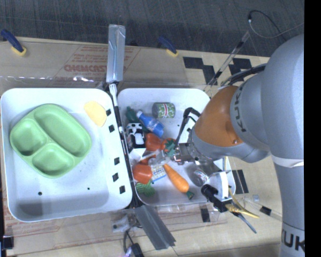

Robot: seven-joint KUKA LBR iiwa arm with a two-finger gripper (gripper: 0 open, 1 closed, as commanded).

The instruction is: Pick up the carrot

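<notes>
Two shallow white bins sit side by side on the counter (53, 58), and one grey arm (267, 106) with an orange band reaches in over the right bin (195, 96). The left bin (21, 202) holds two things: one green plate (50, 140) with three compartments, lying toward the bin's left side, and one pale yellow piece (95, 112) near the upper right corner, close to the divider between the bins. The right bin is crowded. One carrot (176, 178) lies in its lower half, slanting from upper left down to lower right, its orange body bare on the white floor and a bit of green at the lower tip. Just left of it is one red-orange toy (142, 172) with something green below it, and a second orange-red piece (153, 142) lies higher up. One blue bottle (150, 124) lies tilted near the top, and one small green can (163, 110) rests on its side beside the upper rim. One black-and-white item (134, 133) sits against the divider. The pincer (177, 153) hangs low above the bin, just above the carrot's upper end, but whether it is open or closed cannot be told, and nothing is plainly seen in its grip.
</notes>
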